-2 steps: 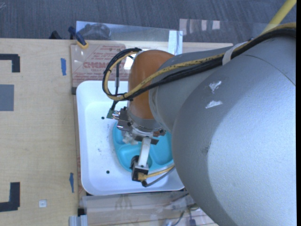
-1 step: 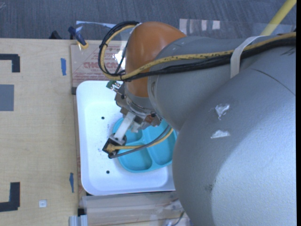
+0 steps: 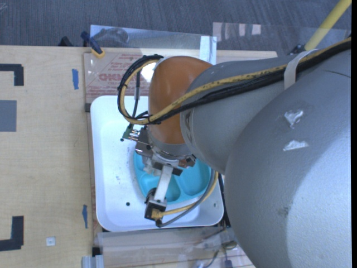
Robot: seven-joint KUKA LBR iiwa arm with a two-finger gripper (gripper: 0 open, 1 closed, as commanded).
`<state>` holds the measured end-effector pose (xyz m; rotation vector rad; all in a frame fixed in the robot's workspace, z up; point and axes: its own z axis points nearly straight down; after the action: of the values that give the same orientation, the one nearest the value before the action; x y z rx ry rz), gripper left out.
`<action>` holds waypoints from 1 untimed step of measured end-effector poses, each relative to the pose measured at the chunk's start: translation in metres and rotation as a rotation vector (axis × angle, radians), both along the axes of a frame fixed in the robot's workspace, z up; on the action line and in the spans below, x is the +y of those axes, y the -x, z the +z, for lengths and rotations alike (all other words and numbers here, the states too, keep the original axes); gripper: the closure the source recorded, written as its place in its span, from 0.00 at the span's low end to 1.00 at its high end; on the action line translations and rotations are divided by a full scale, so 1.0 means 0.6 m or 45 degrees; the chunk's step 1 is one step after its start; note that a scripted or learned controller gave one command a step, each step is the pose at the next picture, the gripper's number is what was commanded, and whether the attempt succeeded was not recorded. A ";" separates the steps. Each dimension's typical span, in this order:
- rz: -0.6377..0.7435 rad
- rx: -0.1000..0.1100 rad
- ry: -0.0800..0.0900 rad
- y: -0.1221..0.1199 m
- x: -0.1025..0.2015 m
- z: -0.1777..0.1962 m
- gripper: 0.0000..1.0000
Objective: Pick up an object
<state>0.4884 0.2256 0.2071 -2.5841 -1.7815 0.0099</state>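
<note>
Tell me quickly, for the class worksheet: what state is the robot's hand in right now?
Hand: cannot be told whether open or closed; it hangs over the blue dish in the white bin.

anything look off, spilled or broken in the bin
Nothing stands out. A blue dish lies flat in the white bin, largely hidden under the arm, and the part that shows looks whole. The only marks are a few small dark specks on the bin floor; nothing looks spilled.
</note>
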 end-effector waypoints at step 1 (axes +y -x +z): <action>0.529 -0.003 -0.004 0.016 -0.001 -0.007 1.00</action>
<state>0.4789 0.2249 0.2028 -2.1612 -2.2763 0.0045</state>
